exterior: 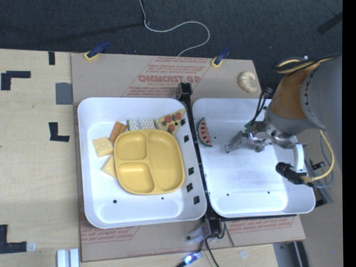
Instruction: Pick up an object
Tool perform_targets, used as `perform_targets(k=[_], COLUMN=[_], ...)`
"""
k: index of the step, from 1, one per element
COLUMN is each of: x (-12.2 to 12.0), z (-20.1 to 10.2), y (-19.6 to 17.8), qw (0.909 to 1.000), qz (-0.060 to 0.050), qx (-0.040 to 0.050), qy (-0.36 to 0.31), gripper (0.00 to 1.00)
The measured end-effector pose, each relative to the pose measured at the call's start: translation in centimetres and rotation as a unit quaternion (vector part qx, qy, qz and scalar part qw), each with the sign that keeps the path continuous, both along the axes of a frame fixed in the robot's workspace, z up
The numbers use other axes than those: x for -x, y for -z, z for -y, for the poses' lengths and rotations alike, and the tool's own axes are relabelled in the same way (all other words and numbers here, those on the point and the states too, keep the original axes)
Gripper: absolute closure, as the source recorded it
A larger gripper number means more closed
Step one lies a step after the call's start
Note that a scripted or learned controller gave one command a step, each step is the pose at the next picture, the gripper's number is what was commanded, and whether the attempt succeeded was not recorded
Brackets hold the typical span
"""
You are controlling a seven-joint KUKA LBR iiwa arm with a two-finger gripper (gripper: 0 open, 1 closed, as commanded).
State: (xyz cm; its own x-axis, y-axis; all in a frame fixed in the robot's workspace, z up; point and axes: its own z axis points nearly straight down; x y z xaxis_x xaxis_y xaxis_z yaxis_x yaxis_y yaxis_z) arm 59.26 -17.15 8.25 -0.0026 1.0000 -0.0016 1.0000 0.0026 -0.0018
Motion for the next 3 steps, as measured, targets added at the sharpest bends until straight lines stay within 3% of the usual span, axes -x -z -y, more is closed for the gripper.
perform_targets(k=[1,3], x=[-0.1,0.3], z=[0.0,-0.7], y=[-1.3,-12.0], qw=[1.0000,1.0000], qz=[0.002,0.003], qx=[0.0001,-0.0005], qy=[0.000,0.000], gripper=[1.00,1.00])
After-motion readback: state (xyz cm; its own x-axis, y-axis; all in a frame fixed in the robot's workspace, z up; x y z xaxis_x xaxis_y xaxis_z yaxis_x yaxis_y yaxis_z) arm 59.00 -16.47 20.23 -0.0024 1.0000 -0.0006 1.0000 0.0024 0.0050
